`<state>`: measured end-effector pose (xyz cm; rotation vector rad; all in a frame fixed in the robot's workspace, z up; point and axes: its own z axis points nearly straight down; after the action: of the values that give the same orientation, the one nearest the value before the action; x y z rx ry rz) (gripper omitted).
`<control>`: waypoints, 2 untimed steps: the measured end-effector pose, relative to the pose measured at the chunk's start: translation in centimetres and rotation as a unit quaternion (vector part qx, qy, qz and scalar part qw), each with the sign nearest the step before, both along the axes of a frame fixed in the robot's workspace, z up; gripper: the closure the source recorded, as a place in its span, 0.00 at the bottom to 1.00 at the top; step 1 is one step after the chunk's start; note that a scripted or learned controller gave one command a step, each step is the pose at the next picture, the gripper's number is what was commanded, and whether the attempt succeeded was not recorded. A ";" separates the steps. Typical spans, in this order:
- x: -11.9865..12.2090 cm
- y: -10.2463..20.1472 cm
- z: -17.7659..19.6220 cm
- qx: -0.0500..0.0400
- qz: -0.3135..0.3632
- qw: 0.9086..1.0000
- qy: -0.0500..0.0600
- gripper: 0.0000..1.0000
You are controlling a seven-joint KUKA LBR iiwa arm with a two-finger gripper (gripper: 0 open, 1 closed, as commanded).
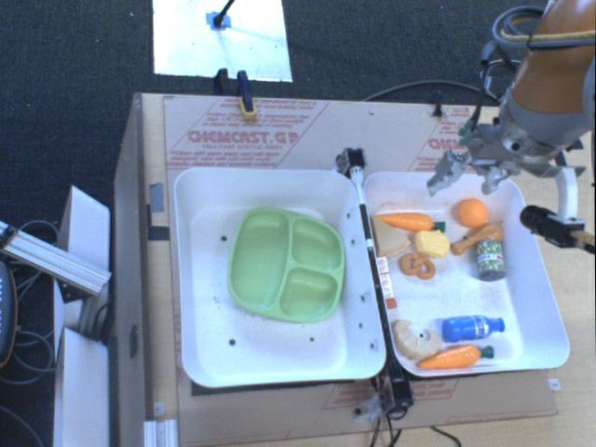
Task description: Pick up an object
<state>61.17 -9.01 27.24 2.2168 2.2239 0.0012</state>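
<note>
Hanging over the back edge of the right bin [549, 329], at about one o'clock from that bin's middle, the gripper [470, 169] is seen with its fingers spread apart and nothing between them. The arm [551, 73] reaches in from the upper right, its orange band uppermost.

Several small things are held in the right bin. An orange ball [471, 212] lies just below the gripper, at six o'clock from it and apart from it. A carrot [406, 221] is laid at nine o'clock from the ball, with a yellow block [432, 243] just beneath, and a pretzel [417, 266] at six o'clock from the block. A small can [491, 259] (green-labelled, standing upright) is placed at three o'clock from the block, touched by a brown stick-like piece [475, 238] that cannot be made out clearly. Towards the front edge a blue bottle [472, 328] is laid on its side, a second carrot [453, 358] just below it, and a pale bread-like piece [415, 340] at nine o'clock from the bottle.

In the left bin [200, 343] a green divided plate [287, 264] is set near the middle.
</note>
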 end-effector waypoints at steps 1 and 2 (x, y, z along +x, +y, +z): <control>-1.1 0.0 -10.1 0.000 -0.001 1.000 0.001 0.00; -2.1 -1.5 -18.9 0.000 -0.001 1.000 0.001 0.00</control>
<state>59.11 -10.53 8.38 2.2196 2.2229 -0.0003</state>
